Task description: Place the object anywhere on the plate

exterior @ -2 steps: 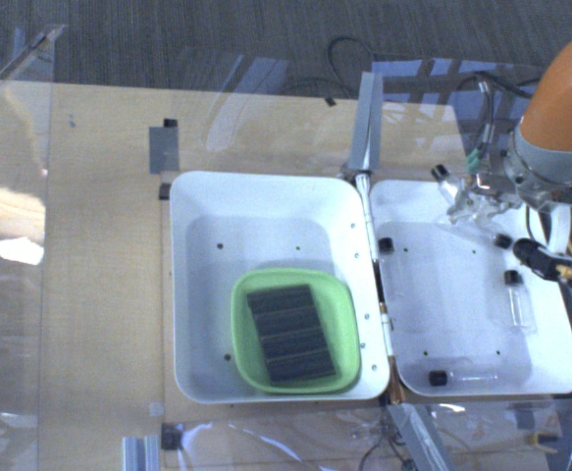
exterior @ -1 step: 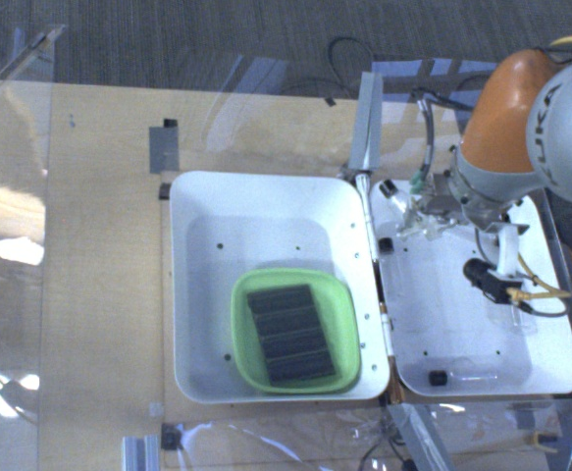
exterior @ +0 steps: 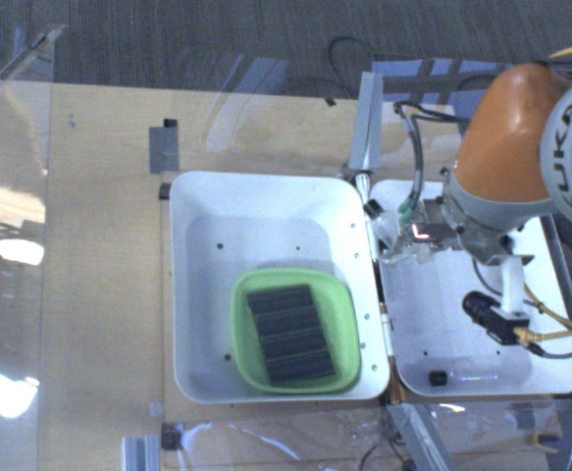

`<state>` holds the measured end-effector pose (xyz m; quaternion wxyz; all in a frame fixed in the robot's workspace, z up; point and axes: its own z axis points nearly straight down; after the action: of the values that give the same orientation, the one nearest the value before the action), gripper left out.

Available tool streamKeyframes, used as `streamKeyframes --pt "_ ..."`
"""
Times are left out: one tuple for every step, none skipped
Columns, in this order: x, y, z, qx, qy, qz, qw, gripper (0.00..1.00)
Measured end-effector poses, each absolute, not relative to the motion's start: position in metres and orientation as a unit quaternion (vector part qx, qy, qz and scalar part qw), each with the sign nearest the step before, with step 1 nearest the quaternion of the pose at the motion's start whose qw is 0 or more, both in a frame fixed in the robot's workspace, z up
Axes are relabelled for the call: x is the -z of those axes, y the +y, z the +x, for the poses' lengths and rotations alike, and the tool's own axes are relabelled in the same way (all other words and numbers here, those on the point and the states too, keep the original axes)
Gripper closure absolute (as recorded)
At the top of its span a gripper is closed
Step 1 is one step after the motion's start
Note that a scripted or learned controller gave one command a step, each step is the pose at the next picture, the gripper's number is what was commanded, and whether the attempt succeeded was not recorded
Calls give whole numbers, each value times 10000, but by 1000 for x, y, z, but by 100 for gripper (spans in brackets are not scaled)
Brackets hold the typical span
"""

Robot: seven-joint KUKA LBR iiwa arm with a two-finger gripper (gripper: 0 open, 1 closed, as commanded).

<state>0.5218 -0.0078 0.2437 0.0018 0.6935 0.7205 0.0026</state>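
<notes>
A green plate [exterior: 339, 312] rests in the front part of the left bin [exterior: 197, 263]. On the plate lies a dark ribbed rectangular block [exterior: 290, 334], flat and slightly turned. My gripper [exterior: 408, 234] hangs low over the back left corner of the right bin [exterior: 433, 322], close to the wall between the bins. The orange wrist band [exterior: 506, 130] hides much of it from above. Nothing shows in its grasp. The gripper is well to the right of the plate and apart from the block.
A small clear item with a black end [exterior: 439, 377] lies near the front edge of the right bin. A black connector with cables [exterior: 494, 318] hangs from the arm over that bin. A grey metal post [exterior: 364, 126] stands behind the bins.
</notes>
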Motion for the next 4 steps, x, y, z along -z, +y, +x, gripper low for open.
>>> streamKeyframes --pt "-231 53 488 -16 7996 6006 13 100" --pt "-231 52 488 -17 7994 6008 13 0" --pt "-198 0 519 -18 7962 6050 20 0" --pt "-185 23 546 -22 7932 6089 19 0"
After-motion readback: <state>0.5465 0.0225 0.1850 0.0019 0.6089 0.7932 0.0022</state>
